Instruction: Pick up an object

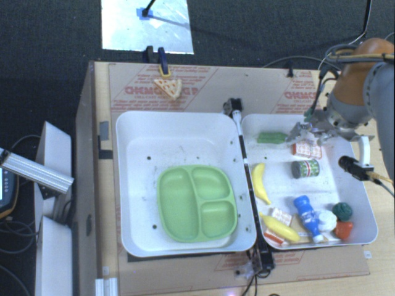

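The right bin [364, 193] holds several objects. A flat green piece [270, 138] lies at its back left, with a red-and-white box [307, 150] and a small dark can [305, 168] on its side in front of it. A yellow banana [261, 182] lies by the left wall. A second yellow piece [281, 228], a blue bottle [307, 215], a dark green item [342, 211] and a red item [344, 229] lie near the front. My gripper [303, 130] hangs low over the back of this bin, just above the red-and-white box and right of the green piece.
The left bin [139, 134] bears a green divided plate [197, 202]. A yellow wedge [168, 87] lies on the cardboard behind the bins. The arm's orange band [361, 69] and wrist fill the back right corner. A black cable plug [350, 164] sticks out over the right bin's right side.
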